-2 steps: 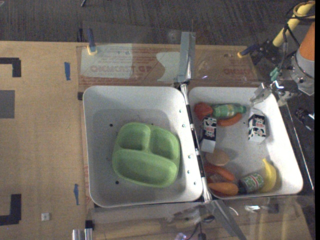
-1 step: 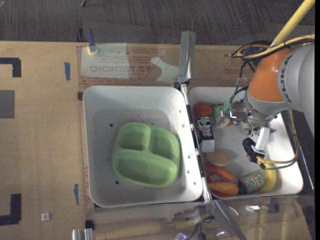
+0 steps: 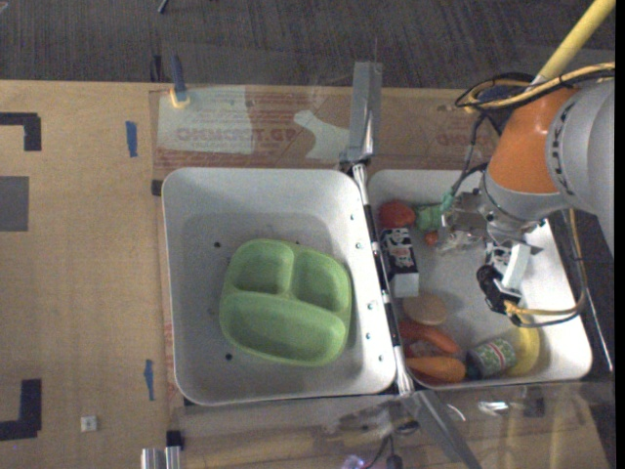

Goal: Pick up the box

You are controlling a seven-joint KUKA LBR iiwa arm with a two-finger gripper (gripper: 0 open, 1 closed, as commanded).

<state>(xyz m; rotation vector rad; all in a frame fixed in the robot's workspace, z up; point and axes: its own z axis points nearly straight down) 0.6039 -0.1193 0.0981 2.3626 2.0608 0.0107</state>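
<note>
Two white bins share the table (image 3: 78,262). Seen from the camera overhead, the left bin (image 3: 186,360) holds a green plate (image 3: 285,301), with bare floor all round it up to the walls. The right bin (image 3: 566,291) is crowded. The box (image 3: 400,260) lies along its left wall, just below a red piece (image 3: 395,213) and just above a tan disc (image 3: 426,309). An orange piece (image 3: 437,367), a can (image 3: 493,357) and a banana (image 3: 529,348) line the near edge. The end effector (image 3: 459,231) hangs over the bin's upper middle, right of the box and apart from it. Whether it is spread or closed I cannot tell. Bare floor lies to the right of the box.
</note>
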